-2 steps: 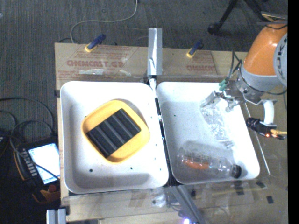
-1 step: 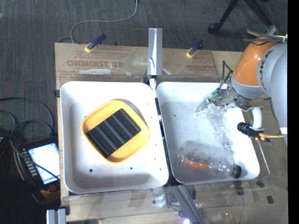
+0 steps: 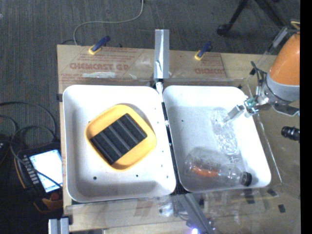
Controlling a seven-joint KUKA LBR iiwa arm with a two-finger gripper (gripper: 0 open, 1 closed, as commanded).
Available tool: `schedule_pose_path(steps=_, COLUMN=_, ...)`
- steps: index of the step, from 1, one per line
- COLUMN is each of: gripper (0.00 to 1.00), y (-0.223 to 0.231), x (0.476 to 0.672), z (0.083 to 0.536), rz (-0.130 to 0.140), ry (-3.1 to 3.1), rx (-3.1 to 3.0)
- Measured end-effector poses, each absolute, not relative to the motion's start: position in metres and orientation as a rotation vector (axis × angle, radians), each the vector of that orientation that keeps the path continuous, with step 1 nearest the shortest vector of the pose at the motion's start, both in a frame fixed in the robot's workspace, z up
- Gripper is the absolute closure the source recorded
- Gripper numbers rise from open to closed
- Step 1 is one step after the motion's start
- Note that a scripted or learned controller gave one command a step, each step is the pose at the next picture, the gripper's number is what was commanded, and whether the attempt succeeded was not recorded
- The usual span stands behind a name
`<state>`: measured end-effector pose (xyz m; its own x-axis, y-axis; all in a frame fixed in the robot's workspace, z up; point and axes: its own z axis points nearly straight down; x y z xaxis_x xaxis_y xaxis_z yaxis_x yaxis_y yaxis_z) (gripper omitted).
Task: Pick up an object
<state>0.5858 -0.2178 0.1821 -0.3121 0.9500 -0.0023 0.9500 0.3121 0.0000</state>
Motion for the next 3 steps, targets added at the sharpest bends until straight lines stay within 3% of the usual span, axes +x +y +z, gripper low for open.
schedule_pose_path(steps=1, gripper=0.00, y=-0.199, x=0.538, z=0.093, rz=0.003, ry=2.585, rx=1.783)
schedule_pose_path(steps=3, gripper=0.00, y=-0.163, x=0.660, z=0.090, rz=0.005, ry=2.560, rx=1.802)
